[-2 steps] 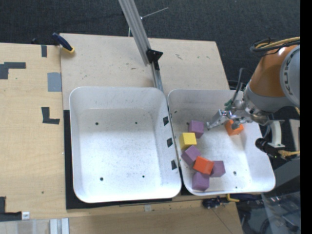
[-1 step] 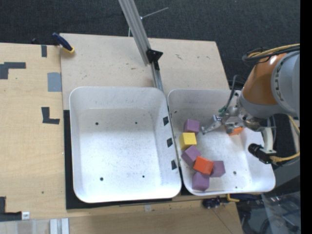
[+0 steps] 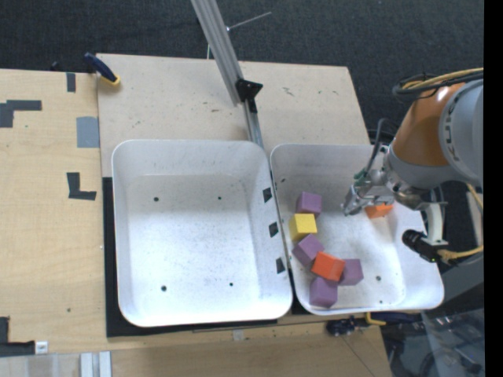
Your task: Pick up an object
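Camera view: two white bins sit side by side on the bench, the left bin (image 3: 192,234) and the right bin (image 3: 393,289). The arm (image 3: 440,136) enters from 3 o'clock, and its gripper (image 3: 357,203) hangs over the right bin's upper half. Whether the jaws are apart or together cannot be told from this angle.

A small orange object (image 3: 380,209) lies just beside the gripper at its 3 o'clock side; it cannot be determined whether it is touched or held.

The remaining blocks cluster toward the right bin's 8 o'clock area:
- purple block (image 3: 310,203) at the cluster's 12 o'clock end
- yellow block (image 3: 303,225) directly below it
- orange block (image 3: 328,267), lying among several more purple blocks (image 3: 323,291)
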### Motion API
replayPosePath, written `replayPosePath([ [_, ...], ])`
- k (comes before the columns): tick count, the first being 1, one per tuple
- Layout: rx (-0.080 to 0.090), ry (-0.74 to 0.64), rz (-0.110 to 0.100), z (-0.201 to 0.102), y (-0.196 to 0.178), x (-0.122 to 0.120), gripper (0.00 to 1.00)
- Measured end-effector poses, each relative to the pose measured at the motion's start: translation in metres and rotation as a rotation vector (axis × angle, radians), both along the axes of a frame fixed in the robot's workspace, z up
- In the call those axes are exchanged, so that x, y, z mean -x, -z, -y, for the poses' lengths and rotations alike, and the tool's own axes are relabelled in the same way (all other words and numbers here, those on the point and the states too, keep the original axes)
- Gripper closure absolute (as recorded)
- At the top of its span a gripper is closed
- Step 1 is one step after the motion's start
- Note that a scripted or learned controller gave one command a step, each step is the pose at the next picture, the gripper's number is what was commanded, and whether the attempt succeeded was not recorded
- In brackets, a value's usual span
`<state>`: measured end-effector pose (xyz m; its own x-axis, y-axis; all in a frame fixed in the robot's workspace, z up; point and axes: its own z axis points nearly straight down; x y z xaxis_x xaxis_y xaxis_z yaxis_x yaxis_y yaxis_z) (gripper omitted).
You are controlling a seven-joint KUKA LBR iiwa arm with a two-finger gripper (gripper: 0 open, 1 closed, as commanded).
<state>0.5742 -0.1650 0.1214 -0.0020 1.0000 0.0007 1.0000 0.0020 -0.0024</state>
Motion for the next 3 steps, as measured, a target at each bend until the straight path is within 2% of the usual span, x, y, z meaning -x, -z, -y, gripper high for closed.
replayPosePath([
  [2, 0.002, -0.001, 0.008, -0.010, -0.120, 0.000, 1.00],
  [3, 0.001, 0.000, 0.005, -0.010, -0.152, 0.000, 1.00],
])
